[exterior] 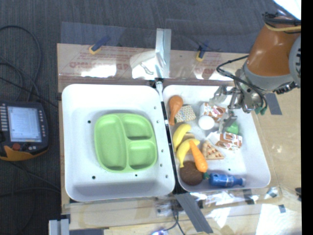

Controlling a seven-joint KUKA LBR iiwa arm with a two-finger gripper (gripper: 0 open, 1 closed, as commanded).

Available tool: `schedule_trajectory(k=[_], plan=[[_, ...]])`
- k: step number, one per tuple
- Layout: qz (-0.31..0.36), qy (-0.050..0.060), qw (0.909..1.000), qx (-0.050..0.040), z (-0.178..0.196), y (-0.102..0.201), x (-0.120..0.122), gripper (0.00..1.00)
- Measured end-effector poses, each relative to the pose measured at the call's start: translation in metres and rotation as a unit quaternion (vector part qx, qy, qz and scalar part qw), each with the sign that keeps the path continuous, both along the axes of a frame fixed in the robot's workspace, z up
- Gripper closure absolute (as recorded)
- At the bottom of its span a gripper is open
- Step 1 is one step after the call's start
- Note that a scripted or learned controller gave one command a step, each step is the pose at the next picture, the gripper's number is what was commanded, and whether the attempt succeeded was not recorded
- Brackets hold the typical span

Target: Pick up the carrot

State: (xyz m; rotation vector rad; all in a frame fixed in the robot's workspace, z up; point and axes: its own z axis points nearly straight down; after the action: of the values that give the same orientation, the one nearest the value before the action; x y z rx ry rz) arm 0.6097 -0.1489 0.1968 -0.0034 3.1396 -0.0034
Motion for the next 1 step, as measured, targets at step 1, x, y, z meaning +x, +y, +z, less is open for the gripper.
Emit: schedule_trajectory(k=[1], plan=[[-0.040, 0.003, 0.9992, 0.0019, -0.0387, 0.0564, -0.0801, 0.00]])
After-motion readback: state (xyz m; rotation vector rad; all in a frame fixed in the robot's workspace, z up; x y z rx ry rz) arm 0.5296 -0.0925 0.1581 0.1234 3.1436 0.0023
